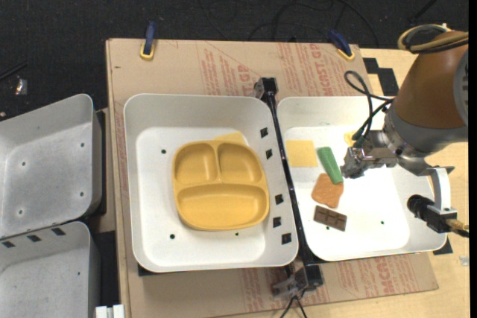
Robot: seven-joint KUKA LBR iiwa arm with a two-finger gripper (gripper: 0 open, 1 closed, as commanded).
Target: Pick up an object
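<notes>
Even overhead light, soft shadows, slight blur; dark bkgd.

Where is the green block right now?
The green block lies in the right bin, between the yellow slice and the gripper, overlapping the orange piece.

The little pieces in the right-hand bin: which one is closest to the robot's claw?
The green stick. It lies just left of the gripper, while the orange piece, the brown bar and the pale yellow square lie farther off.
</notes>
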